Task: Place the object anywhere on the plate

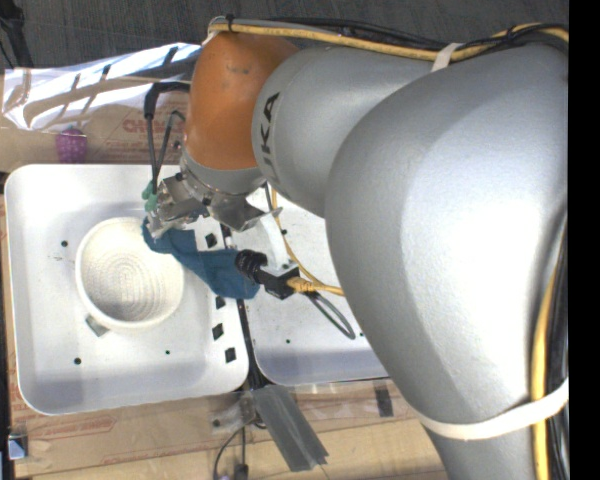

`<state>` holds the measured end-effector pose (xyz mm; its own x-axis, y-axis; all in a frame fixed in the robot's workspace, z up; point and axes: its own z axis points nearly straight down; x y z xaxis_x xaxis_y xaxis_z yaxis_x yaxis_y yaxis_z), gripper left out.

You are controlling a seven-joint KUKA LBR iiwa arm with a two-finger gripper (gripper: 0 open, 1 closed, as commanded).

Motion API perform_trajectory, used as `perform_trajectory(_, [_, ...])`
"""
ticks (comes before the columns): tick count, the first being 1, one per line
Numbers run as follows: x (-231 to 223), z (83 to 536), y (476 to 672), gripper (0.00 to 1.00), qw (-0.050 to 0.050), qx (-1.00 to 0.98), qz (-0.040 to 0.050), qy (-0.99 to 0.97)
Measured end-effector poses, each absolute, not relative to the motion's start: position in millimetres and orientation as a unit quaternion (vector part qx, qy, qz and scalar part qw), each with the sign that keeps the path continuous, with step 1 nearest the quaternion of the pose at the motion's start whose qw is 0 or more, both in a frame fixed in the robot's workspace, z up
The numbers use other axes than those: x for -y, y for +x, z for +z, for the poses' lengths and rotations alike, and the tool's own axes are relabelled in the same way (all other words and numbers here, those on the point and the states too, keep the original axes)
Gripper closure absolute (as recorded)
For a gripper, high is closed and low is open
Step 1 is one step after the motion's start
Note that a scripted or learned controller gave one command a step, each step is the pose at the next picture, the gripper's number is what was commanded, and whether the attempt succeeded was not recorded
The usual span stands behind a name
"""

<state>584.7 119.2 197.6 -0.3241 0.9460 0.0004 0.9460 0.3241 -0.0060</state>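
A round white ribbed plate (pixel 130 275) lies in the left bin (pixel 40 368). Just right of the plate's upper rim, my gripper (pixel 163 213) points down, its green-tipped fingers (pixel 154 201) shut on the top end of a dark blue cloth (pixel 208 265). The cloth trails down and to the right from the fingers, reaching over the ridge between the two bins. Its upper edge sits close to the plate's right rim. The bulky grey arm and orange band (pixel 230 88) hide most of the right bin (pixel 310 363).
A black cable plug with a yellow lead (pixel 270 278) hangs from the wrist in front of the cloth. A small purple thing (pixel 72 146) and shiny plastic wrap (pixel 90 83) lie behind the left bin. A grey bracket (pixel 285 428) sits at the front edge.
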Motion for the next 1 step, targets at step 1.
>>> perform_trajectory(1, [-153.0, 92.7, 618.0, 1.00, 0.005, 0.831, 0.0032, -0.556])
